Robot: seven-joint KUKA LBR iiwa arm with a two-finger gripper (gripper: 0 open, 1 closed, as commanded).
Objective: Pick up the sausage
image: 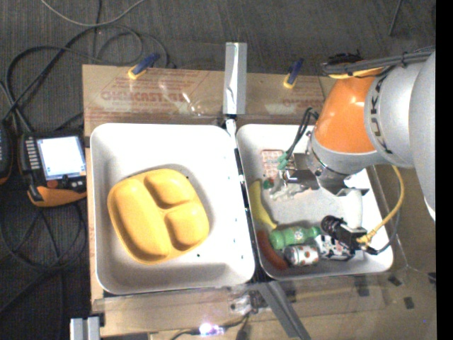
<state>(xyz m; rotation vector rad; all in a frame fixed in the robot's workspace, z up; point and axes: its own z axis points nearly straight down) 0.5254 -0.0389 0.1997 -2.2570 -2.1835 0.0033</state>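
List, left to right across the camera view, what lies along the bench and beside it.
Handheld screen device → yellow divided plate in the left bin → banana → green bottle in the right bin → gripper.

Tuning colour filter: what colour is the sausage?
Dark reddish-brown sausage, at the right bin's lower-left, seen in the camera view.

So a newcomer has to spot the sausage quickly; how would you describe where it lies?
Look in the right bin, along its left wall near the front corner. The sausage is the reddish-brown piece below the banana, tucked against the green bottle and beside the can.
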